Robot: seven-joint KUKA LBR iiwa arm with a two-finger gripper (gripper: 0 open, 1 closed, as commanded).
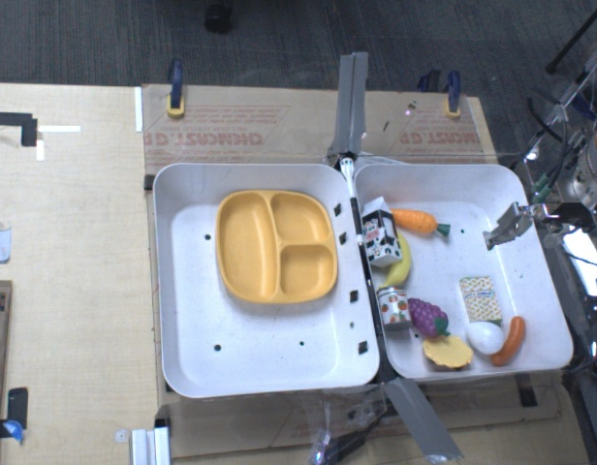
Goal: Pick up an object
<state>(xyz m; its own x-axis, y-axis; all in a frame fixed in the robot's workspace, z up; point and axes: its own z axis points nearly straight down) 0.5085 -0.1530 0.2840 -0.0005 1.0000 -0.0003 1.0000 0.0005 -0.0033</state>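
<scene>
The pincer hung at the right bin's right edge; whether apart or together, I couldn't tell. The carrot lay nearest, unobstructed: a sound target.

The arm enters from the right edge of the frame, at mid-height, mostly cut off by the border. Its pincer reaches leftward and slightly downward, a grey metal piece at the right of the frame. Nothing is visible between its tips.
</scene>
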